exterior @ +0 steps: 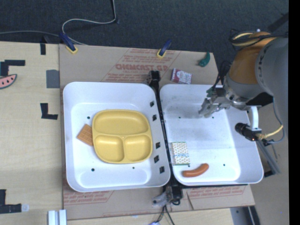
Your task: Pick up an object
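Observation:
In the right bin (pixel 243 170) a toy sausage (pixel 195 170) lies near the front edge, and a small patterned packet (pixel 180 153) lies just behind it at the bin's left wall. My gripper (pixel 208 108) hangs low over the back of the right bin, well away from both items, with nothing seen between its fingers. In the left bin (pixel 77 102) a yellow divided plate (pixel 123 135) rests, with a tan cracker (pixel 85 134) poking out from under its left side.
A small red-and-white packet (pixel 181 76) lies on the cardboard behind the bins, and a green clip (pixel 204 59) sits farther right. Yellow-blue clamps (pixel 164 49) hold the cardboard's back edge. The arm's grey and orange body (pixel 255 69) looms over the right bin's back right corner.

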Motion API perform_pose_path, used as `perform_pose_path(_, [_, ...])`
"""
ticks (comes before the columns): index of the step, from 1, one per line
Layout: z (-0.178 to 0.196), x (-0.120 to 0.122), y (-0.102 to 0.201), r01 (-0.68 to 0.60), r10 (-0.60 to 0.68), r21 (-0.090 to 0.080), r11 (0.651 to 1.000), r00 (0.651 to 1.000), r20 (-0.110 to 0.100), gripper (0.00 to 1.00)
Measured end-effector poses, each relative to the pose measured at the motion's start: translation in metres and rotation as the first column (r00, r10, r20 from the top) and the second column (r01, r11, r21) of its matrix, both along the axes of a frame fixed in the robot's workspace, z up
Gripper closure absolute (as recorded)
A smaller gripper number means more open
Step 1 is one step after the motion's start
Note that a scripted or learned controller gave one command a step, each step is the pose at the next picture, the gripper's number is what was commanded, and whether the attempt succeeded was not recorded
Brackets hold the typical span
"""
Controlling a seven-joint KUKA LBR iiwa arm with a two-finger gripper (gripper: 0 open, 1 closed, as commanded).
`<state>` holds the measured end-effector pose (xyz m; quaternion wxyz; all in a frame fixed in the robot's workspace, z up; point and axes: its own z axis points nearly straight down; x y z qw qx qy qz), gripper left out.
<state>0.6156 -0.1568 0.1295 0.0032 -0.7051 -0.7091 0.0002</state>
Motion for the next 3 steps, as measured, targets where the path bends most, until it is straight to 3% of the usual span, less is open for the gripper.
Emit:
perform_pose_path(1, [-0.0001,-0.0001,0.0000,0.000,0.000,0.000,1.000,1.000,0.000,0.00])
perform_pose_path(2, [0.0091,0.0001,0.0010,-0.001,0.001,0.002,1.000,1.000,-0.001,1.00])
perform_pose_path(3, [0.0090,0.0000,0.0010,-0.001,0.001,0.002,1.000,1.000,-0.001,0.00])
